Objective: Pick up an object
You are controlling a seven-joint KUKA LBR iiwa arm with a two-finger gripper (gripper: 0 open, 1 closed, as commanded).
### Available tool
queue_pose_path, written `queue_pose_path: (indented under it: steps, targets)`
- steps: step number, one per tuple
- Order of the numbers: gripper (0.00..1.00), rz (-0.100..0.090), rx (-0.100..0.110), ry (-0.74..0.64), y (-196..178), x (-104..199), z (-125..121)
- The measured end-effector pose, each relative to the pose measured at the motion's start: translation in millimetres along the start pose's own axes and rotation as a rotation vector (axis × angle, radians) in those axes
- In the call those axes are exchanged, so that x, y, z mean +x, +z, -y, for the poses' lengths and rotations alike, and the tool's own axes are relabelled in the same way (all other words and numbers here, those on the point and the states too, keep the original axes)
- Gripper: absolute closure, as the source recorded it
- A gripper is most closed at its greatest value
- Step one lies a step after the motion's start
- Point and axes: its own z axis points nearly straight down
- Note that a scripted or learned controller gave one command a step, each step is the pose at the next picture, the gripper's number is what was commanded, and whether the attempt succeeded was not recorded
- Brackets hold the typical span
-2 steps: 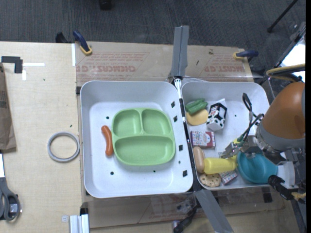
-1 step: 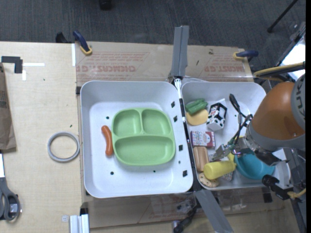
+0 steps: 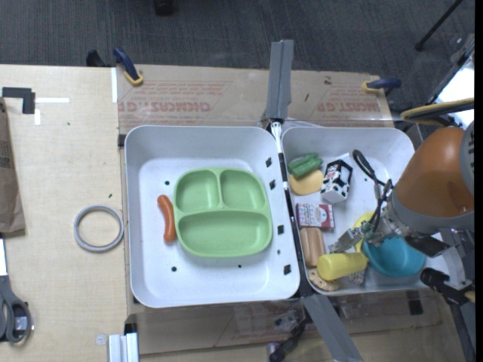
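The right bin (image 3: 339, 136) holds several small objects: a green and yellow toy food (image 3: 304, 173), a black and white cow-patterned piece (image 3: 336, 181), a red and white box (image 3: 315, 216), a hot dog (image 3: 310, 246), a yellow cylinder (image 3: 341, 265) and a blue bowl (image 3: 398, 259). My gripper (image 3: 355, 238) hangs low in this bin, under the orange band of the arm. It sits just left of the blue bowl and above the yellow cylinder. The arm hides part of the bowl and the bin's right side.
The left bin (image 3: 136, 225) carries a green divided plate (image 3: 223, 212) with an orange sausage (image 3: 167, 217) beside it. On the bench to the left lie a grey ring (image 3: 99, 227), a brown bag (image 3: 9, 179) and scissors (image 3: 11, 315).
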Motion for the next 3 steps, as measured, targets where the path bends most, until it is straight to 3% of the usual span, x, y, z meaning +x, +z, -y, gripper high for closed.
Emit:
queue_pose_path:
  steps: [1,2,3]
  targets:
    - [0.00,-0.002,0.009,0.309,4,19,-3]
    - [0.00,-0.001,0.011,0.327,5,-18,-68]
    - [1.00,0.000,0.012,0.324,-5,-19,-68]
